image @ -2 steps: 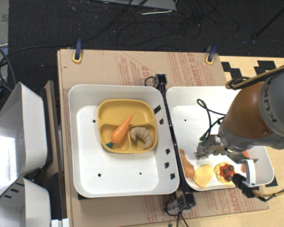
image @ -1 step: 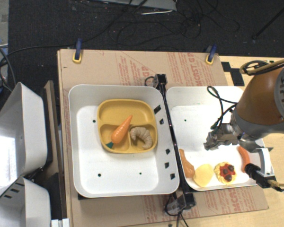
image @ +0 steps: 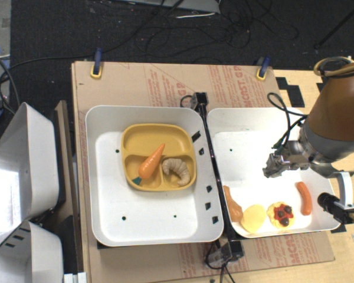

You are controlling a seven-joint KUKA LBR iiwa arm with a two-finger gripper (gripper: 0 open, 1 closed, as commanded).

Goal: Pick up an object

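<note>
In the left bin (image: pixel 106 175) we see a yellow divided plate (image: pixel 159 157) holding 1 carrot (image: pixel 151 161) and 1 pale shrimp-like piece (image: pixel 177 169). Along the right bin's (image: pixel 248 128) near edge lie a drumstick (image: pixel 232 203), yellow disc (image: pixel 253 217), small tart (image: pixel 281 214) and sausage (image: pixel 305 197). The gripper (image: pixel 277 165) hovers above; we cannot tell its grip.

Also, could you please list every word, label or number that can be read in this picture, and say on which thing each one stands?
Red print on the cardboard sheet under the bins: turned and partly covered, too blurred to read for certain.
More red print on its front right corner: also unreadable.
White bins, yellow plate, toy food: no text visible.
</note>
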